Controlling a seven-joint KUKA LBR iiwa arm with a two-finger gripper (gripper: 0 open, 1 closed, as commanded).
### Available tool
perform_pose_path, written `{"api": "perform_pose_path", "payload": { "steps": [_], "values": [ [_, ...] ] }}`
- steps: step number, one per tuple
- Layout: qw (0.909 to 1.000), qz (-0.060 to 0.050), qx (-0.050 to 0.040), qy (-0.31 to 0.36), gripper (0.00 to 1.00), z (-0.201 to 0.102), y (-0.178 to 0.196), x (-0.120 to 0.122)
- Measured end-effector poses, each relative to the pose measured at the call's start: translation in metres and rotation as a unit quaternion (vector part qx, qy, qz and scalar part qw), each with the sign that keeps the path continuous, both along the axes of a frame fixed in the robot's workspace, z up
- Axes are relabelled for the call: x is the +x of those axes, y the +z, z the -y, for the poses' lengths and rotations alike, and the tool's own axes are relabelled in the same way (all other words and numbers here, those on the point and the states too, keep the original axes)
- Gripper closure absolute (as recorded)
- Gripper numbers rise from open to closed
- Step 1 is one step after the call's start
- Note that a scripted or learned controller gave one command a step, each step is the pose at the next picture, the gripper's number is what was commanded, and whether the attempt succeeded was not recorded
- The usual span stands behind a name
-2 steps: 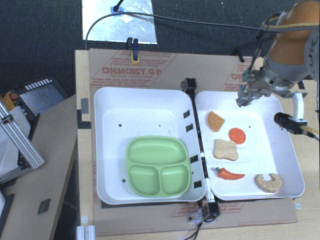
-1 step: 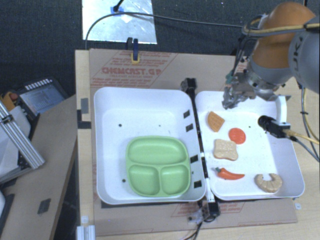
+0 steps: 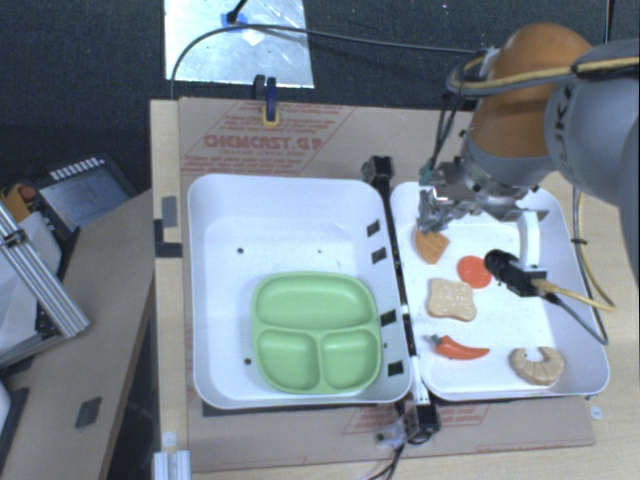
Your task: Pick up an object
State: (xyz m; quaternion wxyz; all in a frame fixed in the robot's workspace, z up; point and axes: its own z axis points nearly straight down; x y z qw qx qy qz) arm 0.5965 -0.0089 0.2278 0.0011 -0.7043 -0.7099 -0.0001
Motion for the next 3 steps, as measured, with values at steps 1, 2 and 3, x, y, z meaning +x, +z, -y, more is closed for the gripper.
{"api": "perform_pose_path", "payload": {
  "steps": [1,2,3],
  "values": [
    [1.0000,0.000,-0.0002,0.000,1.00,-0.047,-0.005,-0.011],
    [1.0000,0.000,0.0003,0.001,1.00,-0.096,-0.014,-0.036],
    [1.0000,0.001,-0.0006,-0.002,0.00,-0.092,-0.014,-0.035]
  ]
}}
